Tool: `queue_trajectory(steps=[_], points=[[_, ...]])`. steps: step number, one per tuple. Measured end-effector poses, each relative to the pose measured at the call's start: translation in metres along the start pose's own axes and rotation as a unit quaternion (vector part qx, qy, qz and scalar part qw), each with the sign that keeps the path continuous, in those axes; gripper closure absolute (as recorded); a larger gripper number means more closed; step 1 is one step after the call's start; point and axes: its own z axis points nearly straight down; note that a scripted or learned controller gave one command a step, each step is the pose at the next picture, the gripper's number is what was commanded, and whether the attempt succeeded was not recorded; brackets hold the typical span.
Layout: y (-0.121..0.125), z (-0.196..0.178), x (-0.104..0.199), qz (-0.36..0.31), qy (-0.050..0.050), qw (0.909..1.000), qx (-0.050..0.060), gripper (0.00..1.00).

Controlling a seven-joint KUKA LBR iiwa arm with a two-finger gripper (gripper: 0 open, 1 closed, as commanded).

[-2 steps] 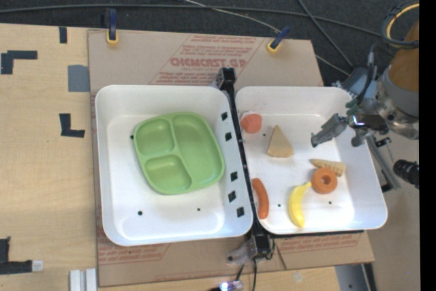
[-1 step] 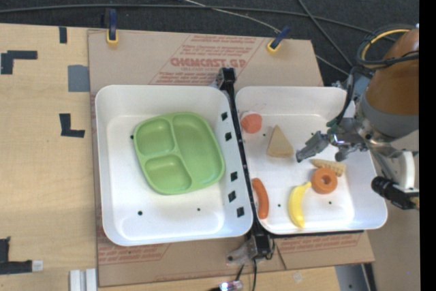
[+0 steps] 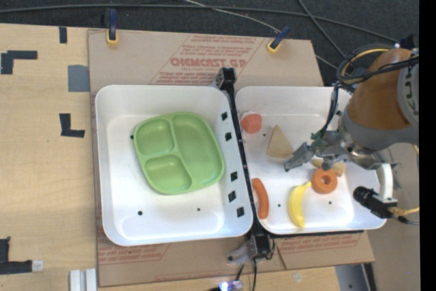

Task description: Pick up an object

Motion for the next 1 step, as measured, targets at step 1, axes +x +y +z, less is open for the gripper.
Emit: queue_trajectory(steps=[1], points=[[0.0008,0.0587,-0.0031,-0.001,-0.002,1.0000,-0.007,0.00]])
